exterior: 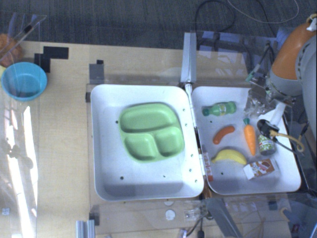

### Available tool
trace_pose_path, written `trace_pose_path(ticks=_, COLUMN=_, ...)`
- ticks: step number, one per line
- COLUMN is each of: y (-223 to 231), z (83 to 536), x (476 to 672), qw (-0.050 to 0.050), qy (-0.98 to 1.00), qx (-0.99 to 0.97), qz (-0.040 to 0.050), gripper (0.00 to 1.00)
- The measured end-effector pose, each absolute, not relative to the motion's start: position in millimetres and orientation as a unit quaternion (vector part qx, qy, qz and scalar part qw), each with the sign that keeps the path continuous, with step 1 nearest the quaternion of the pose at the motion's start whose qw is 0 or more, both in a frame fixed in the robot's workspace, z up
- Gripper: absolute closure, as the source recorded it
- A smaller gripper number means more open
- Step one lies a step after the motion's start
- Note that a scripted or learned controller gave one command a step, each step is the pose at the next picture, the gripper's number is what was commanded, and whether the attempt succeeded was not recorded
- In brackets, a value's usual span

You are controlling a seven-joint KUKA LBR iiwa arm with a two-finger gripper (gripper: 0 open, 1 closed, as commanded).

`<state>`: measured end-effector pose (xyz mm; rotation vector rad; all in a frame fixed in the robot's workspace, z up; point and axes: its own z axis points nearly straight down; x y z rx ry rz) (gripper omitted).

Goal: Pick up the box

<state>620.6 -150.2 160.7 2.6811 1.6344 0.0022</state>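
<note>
Camera view: my gripper [260, 105] hangs at the right bin's far edge; jaw state unclear; small brown-and-white carton box [259, 169] lies flat, reachable.

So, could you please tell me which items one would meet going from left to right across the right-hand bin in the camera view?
Green bottle → sausage → banana → carrot → box. The bottle, sausage and banana overlap somewhat in span, so they are ordered by their centres.
</note>
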Motion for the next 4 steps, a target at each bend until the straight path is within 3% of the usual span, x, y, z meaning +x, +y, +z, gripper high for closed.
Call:
trace_pose_path(ticks=1, y=-116.1, z=89.3, x=582.7, qw=0.002, qy=0.453, qx=0.891, qz=0.0035, gripper=1.0)
trace_pose_path(ticks=2, y=-40.1, z=186.1, x=609.7, qw=0.001, qy=0.495, qx=0.869, qz=0.0019, gripper=1.0)
trace_pose_path(ticks=3, y=28.5, z=185.4, x=606.5, qw=0.0, qy=0.379, qx=0.925, qz=0.0013, gripper=1.0)
trace_pose_path(ticks=4, y=-49.4, z=257.4, x=653.1, qw=0.001, qy=0.221, qx=0.975, qz=0.0022, gripper=1.0)
